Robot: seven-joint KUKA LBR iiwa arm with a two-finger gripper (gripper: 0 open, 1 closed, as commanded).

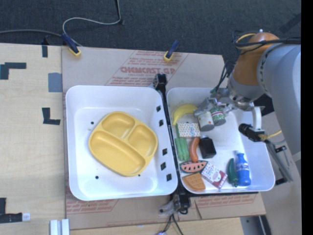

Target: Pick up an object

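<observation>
Jaws (211, 112) over small can (217, 116), "CHEMCAST" cardboard (142, 71)

Robotics lab: clamped cardboard (142, 70) under white bins (78, 131).

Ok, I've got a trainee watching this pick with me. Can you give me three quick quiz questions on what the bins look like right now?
1. True or false: the yellow divided plate lies in the right bin.
2. Which item lies nearest the gripper? A) blue bottle B) small can C) watermelon slice
3. Fill in: the yellow fruit at the right bin's upper left is a ____.

Key: 1. False; it lies in the left bin. 2. B; the small can lies on its side right by the gripper, but whether it is held cannot be told. 3. Banana.
</observation>
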